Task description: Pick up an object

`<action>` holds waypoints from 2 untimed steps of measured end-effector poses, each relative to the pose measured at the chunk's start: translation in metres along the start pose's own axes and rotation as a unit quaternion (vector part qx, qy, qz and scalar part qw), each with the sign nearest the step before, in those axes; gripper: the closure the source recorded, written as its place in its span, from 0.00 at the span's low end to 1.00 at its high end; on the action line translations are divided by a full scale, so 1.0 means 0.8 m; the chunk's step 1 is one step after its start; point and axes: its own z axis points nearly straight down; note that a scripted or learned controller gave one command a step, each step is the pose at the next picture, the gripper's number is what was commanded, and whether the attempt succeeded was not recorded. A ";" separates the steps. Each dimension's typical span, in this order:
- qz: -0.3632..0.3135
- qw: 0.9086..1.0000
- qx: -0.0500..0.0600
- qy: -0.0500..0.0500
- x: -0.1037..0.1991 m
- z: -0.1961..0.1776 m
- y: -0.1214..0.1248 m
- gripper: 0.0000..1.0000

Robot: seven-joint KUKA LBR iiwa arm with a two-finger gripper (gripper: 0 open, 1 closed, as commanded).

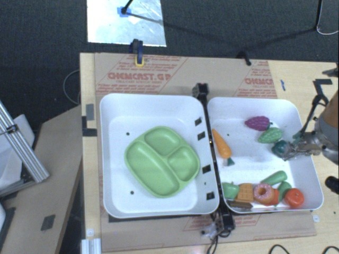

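Two white bins sit side by side: the left bin (pixel 114 142) holds a green divided plate (pixel 161 161), and the right bin (pixel 249 107) holds toy food. The gripper (pixel 288 150) is low at the right side of the right bin, and its fingers pinch a dark teal object (pixel 279 148), just right of a green vegetable (pixel 270 135) and a purple grape bunch (pixel 257 123). An orange carrot (pixel 221 144) lies by the left wall, and a donut (pixel 262 192) and a tomato (pixel 294 197) lie along the near edge.

A green divided plate (pixel 161 161) lies in the left bin (pixel 114 142). Cardboard (pixel 153 77) covers the table (pixel 296 75) under both bins. A blue and yellow clamp (pixel 138 52) grips its far edge. Beyond, a shiny sheet (pixel 126 15) lies on dark carpet (pixel 32 36).
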 end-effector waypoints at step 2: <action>0.000 1.000 0.000 0.000 0.002 -0.080 -0.001 1.00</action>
